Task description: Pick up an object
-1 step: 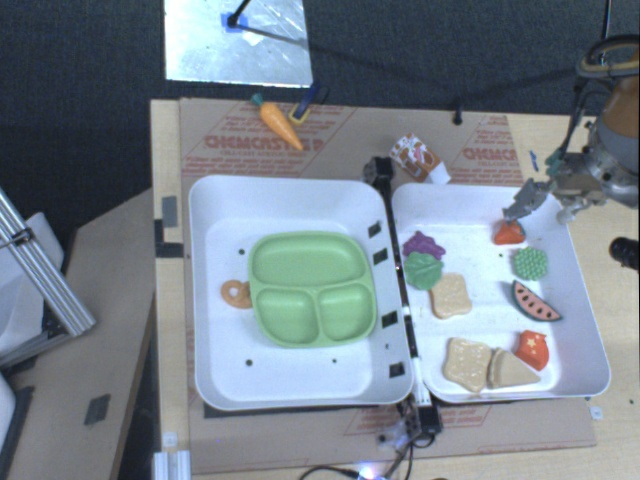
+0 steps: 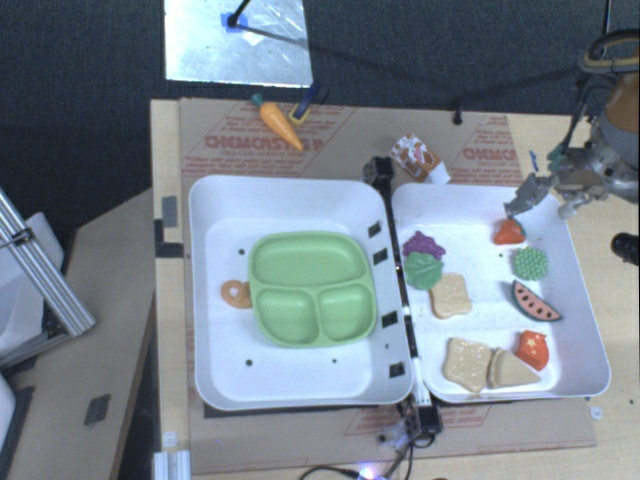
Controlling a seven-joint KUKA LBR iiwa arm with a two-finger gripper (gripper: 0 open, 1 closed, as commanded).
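At far right of frame the grey arm [image 2: 612, 118] is cut off by the edge, so most of it can't be seen; the gripper [image 2: 548, 194] sits at upper right of the right white bin [image 2: 590, 308], over its rim. One grey finger [image 2: 524, 198] slants down-left toward the bin floor. Second finger is hard to make out vs. the wrist hardware, so can't tell how far the jaws are parted; nothing visible betw. them.

Task's thing nearest the jaws: small red-orange toy piece [image 2: 509, 232], lying on bin floor just below & slightly left of the fingertip, near but apparently not touching. Its exact shape is too small to read.

Rest of right bin: green dotted round piece [image 2: 531, 263], watermelon slice [image 2: 535, 302], red toy w/ white patch [image 2: 532, 349], beige bread slices [image 2: 488, 365], another bread slice [image 2: 451, 295], green leafy piece [image 2: 423, 269] w/ purple grapes [image 2: 423, 243] just above it.

Left white bin [image 2: 215, 268], centre-left of frame, holds a green three-compartment plastic tray [image 2: 310, 288] and a small orange ring [image 2: 236, 294] just left of it.

Upper frame, outside the bins: orange toy carrot [image 2: 281, 125] on the cardboard, small red-white packet [image 2: 417, 157] by the bins' top join, silver foil sheet [image 2: 238, 28] at top left.
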